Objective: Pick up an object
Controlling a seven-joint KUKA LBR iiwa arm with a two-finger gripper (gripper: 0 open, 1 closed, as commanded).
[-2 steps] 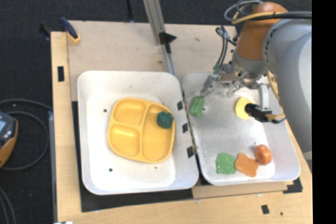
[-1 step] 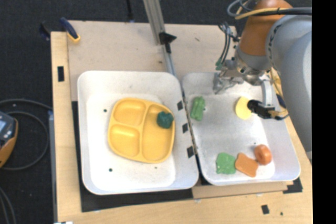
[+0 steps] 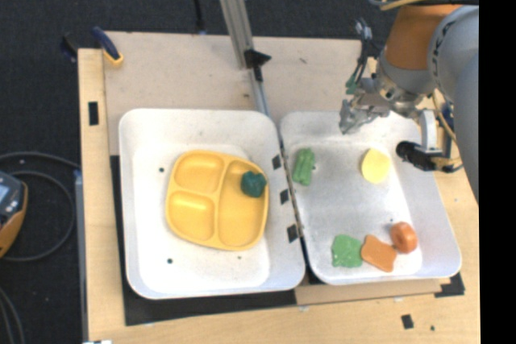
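Reaching in from the right, my arm (image 3: 435, 28) sat high over the far end of the right bin (image 3: 423, 205), orange band up top & wrist angled down-left. My gripper (image 3: 352, 118) hung above the bin's far rim, near its far-left corner. Couldn't tell how the jaws stood: too small & dark against the rim. Nothing seen between them.

Objects in the right bin: a yellow round piece (image 3: 375, 166) just below & right of my gripper, apart from it. A light green piece (image 3: 303, 167) lay near the left wall, close to the divider w/ the left bin (image 3: 145, 197). Along the near side, a green lump (image 3: 347, 251), an orange wedge (image 3: 379, 253) & an orange-red piece (image 3: 403, 237) sat in a row, wedge touching or nearly touching both neighbours; couldn't tell which. Bin's middle was bare white floor, so open room lay btw the yellow piece & the near row.

Left bin held a yellow divided tray (image 3: 201, 201), tilted a bit, w/ a dark green item (image 3: 253, 184) in its far-right compartment. A metal rail (image 3: 232, 4) stood at the bench's far side, btw the two bins.
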